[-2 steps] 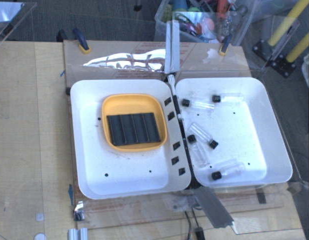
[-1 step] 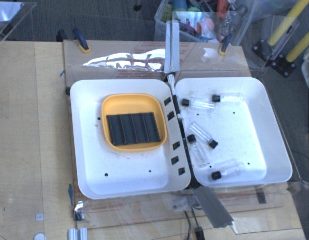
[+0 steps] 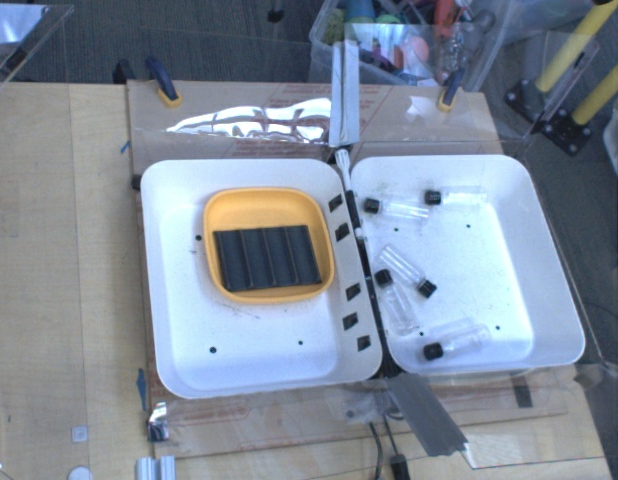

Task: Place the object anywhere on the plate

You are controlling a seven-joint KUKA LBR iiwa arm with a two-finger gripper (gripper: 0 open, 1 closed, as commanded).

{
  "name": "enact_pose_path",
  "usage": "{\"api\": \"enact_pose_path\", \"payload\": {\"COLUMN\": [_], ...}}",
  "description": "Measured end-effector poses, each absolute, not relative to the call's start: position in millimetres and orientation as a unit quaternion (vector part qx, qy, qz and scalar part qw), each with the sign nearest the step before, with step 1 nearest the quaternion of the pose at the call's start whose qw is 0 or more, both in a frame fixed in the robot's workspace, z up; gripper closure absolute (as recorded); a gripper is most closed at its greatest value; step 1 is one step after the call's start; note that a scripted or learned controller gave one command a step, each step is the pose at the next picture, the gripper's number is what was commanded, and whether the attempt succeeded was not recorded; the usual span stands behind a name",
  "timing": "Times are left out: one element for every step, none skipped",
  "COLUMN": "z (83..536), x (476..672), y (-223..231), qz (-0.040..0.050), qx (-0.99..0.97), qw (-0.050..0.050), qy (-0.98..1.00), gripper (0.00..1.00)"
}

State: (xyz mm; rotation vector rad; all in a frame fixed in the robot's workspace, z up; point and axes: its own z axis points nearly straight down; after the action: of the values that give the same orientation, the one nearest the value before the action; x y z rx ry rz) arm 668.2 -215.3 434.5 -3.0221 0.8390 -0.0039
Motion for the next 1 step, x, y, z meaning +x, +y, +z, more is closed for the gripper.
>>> {"api": "enact_pose_path", "payload": {"z": [434.3], "x": [668.1], "y": [-219.5], "qz": [-0.0013], "qx": [-0.991], "qw": [0.003], "qy": [0.131], "gripper": [1.0]}}
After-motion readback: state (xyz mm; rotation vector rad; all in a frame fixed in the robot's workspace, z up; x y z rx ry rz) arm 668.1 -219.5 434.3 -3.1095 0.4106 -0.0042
